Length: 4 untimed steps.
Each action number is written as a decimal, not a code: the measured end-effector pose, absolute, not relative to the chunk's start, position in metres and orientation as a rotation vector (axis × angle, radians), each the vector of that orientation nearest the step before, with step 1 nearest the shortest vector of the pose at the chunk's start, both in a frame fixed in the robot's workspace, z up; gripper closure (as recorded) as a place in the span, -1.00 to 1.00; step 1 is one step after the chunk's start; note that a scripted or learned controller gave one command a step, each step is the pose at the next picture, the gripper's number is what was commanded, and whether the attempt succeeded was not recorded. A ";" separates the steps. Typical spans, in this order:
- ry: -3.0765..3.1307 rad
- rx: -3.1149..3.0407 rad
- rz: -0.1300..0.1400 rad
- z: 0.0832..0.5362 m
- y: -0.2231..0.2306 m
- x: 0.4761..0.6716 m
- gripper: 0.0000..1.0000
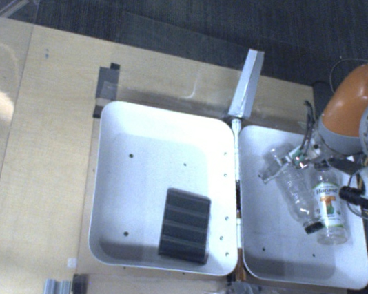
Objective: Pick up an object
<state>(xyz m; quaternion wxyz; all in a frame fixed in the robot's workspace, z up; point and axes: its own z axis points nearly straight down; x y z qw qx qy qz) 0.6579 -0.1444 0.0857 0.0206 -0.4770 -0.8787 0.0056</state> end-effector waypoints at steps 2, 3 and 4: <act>-2.640 -1.715 -0.006 0.131 -0.132 0.654 -1.00; -2.718 -1.588 -0.005 0.087 -0.126 0.647 -1.00; -2.871 -1.211 0.024 0.088 -0.125 0.662 -1.00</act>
